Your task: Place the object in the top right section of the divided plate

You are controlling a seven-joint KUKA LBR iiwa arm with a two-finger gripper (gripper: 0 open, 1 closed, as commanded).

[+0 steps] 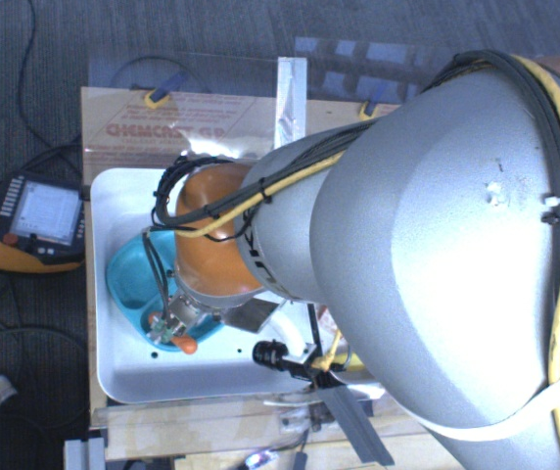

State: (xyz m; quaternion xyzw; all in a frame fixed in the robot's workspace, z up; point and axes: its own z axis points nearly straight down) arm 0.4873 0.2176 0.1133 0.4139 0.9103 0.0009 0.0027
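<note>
A blue divided plate point(128, 272) lies in the left white bin point(114, 360), mostly hidden under the arm. My gripper point(170, 329) reaches down over the plate's near edge. A small orange and green object point(184, 343) sits right at the gripper's tip, on the plate's lower rim. The view does not show whether that object is between the fingers. The arm's orange band point(211, 253) covers the middle of the plate.
The large grey arm body point(427, 262) blocks the right bin and much of the left one. A handheld pendant point(35, 223) lies on the floor to the left. A cardboard sheet point(182, 125) lies behind the bins. Bare white bin floor shows along the near left.
</note>
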